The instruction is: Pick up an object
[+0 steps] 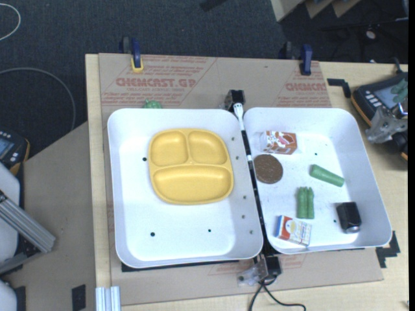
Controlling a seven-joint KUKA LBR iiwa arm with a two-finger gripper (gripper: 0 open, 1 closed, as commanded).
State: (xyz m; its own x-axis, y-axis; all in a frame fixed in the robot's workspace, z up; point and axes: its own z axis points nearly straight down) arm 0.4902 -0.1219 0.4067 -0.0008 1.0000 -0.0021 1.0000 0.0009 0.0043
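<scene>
pick not started yet: grey two-finger gripper [384, 125] sits at the right edge of the bench, outside the right white bin [363, 149], nothing seen in it; too small and blurred to say whether it's spread or closed, cannot tell

candidates all lie in the right white bin: smooth green cylinder [326, 175] mid-right, ribbed green stick bundle [305, 202] below it, small black block [348, 216] near the lower right wall, red-white-blue carton [293, 230] at the lower left corner, flat brown round disc [268, 169] just beside the red-and-white crinkled packet [279, 141] near the left wall. left white bin [130, 193] holds the yellow three-compartment plastic plate [191, 165]

best bet, in my judgement, is the smooth green cylinder: it stands apart from its neighbours, with bare bin floor all round. it lies flat, long axis running from upper left down to lower right in the camera view, pointing toward the small black block. to do this well, come straight down over its middle and close across the short axis, turned crosswise to that slant. gripping along the length would likely roll it or push it away

the ribbed green stick bundle is the fallback: long axis nearly straight up-down in the view, also well clear. skip the flat brown round disc and the packet – too low and close together for a clean grip
</scene>
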